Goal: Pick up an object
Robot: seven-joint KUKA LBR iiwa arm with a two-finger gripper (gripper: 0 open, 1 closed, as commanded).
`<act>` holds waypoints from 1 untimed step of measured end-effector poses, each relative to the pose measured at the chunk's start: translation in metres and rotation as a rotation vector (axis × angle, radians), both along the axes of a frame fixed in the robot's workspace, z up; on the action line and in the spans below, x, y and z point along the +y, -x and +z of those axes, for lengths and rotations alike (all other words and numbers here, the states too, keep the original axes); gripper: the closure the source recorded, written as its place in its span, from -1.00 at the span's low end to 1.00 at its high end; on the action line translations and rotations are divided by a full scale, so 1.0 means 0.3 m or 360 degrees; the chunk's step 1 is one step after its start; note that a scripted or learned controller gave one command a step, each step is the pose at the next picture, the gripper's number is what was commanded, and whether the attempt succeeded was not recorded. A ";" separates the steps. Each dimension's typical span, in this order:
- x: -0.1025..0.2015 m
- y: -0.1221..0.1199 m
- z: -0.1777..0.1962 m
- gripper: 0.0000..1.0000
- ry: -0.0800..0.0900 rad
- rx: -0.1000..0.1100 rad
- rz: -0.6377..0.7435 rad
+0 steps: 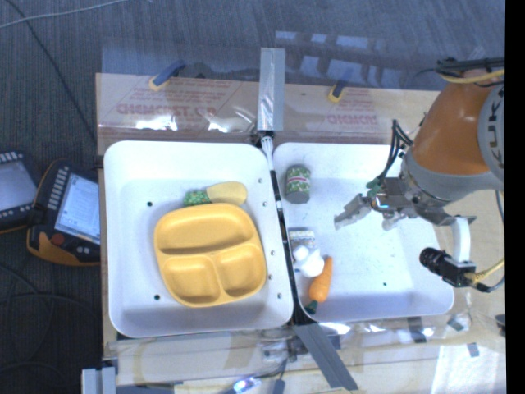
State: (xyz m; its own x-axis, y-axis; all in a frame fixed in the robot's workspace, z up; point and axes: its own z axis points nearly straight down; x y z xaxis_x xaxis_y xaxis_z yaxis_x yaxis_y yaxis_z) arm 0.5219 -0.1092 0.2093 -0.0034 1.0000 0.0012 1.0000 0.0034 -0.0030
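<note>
In the right bin [410,294] a small green and grey can [297,183] lies near the back left corner. Along that bin's left wall sit a small clear-wrapped item [302,236], a white lump [308,259] and an orange carrot [321,279]. My gripper [369,217] hangs over the middle of the right bin, to the right of these things. It is open, its fingers are spread wide, and nothing is between them.
The left bin [123,220] holds a yellow divided tray [212,251], with a pale yellow piece [227,192] and a green bit [195,197] behind it. A tablet and pendant [66,212] lie on the floor at left. The grey and orange arm [459,138] covers the right bin's far right.
</note>
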 end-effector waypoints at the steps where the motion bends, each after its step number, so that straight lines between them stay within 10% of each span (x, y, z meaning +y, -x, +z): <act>1: -0.382 -0.137 -0.124 -1.00 0.0005 0.0001 -0.0129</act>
